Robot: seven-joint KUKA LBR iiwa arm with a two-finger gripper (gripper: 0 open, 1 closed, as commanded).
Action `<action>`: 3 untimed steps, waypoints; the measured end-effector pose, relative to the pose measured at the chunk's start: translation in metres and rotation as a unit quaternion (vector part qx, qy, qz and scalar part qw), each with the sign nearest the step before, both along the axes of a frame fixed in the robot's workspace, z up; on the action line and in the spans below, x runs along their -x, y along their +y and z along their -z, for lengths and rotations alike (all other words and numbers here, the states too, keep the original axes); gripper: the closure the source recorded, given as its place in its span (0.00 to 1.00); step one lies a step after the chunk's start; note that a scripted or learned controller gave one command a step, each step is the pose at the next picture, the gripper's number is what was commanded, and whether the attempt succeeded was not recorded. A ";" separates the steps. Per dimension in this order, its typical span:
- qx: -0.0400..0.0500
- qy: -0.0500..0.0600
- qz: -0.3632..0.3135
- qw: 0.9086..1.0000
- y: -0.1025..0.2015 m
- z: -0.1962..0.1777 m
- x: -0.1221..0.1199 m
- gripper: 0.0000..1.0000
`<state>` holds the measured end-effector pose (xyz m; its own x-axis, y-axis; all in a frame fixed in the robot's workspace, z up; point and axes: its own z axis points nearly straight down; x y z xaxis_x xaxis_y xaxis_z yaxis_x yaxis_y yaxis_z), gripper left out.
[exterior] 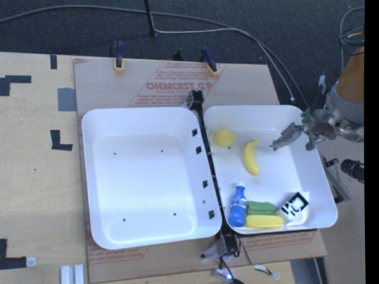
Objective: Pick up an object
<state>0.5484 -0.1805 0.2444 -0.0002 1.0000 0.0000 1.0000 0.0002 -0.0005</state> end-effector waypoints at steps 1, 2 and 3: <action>-0.001 0.006 -0.001 1.000 0.034 0.160 -0.015 0.00; 0.000 -0.001 0.000 1.000 -0.012 0.159 -0.043 0.00; 0.000 -0.001 -0.002 1.000 0.042 0.159 -0.073 0.00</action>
<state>0.6216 -0.1390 0.0853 -0.0048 1.0000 0.0003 1.0000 0.0048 0.0017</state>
